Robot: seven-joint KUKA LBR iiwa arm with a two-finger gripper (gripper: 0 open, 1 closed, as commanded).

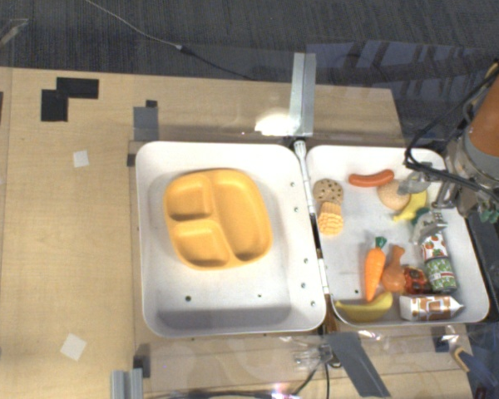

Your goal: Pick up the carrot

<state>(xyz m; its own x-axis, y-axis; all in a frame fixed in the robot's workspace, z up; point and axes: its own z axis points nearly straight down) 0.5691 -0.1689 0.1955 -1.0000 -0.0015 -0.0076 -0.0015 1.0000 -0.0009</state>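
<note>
- Orange against white, the carrot [373,271] lies in the right bin [349,223], down and to the left of the pincer [433,221], near it but not under it, green top pointing away from the bin's near edge.
- The pincer hangs over the bin's far-right part, above a small carton [437,263] and just beside a yellow banana [410,206]. It pinches nothing that can be seen, and whether it is spread or pressed together I cannot tell.
- Crowding is the chief risk: a brown piece [392,274] touches the carrot on the side facing the pincer, and a second banana [366,307] lies at its tip. A descent slightly off could close on the neighbour instead, or on both at once.
- The carrot tapers, so a grip near the thin end may well squeeze it out sideways.
- The corn cob [330,218] and cookie [327,191] sit further left of the pincer, beyond the carrot; an overshoot would nudge them.
- A low sideways move from here could sweep the carton or the red-and-white box [430,307] below the pincer into the carrot and shift it.
- The left bin, with its yellow tray [219,217], is well apart and unlikely to interfere.
</note>
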